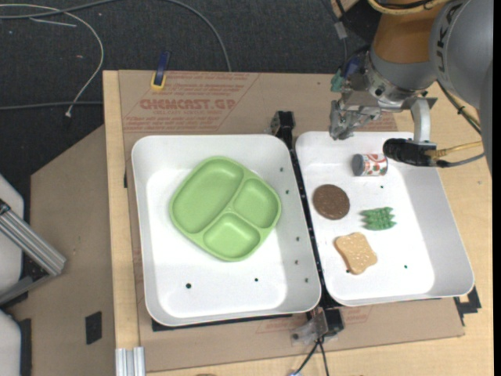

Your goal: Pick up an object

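The two-finger metal gripper (343,128) hangs at upper right of the frame, over the top-left corner of the right white bin (423,284). Nothing sits btwn its fingers; whether they're apart or together can't be told from this angle.

Candidates all lie in the right bin: small grey-and-red toy can on its side (369,164), upper centre; brown round cookie-like disc (332,201) below it; green bumpy pea-pod piece (378,218) to the right; tan toast-shaped slice (356,252), lower centre.

The can is nearest. Prob. light, stiff plastic, smooth, may roll; best taken across its round body. Flat disc and toast look harder to get under.

Left white bin (149,210) holds a light-green divided plastic plate (225,208).
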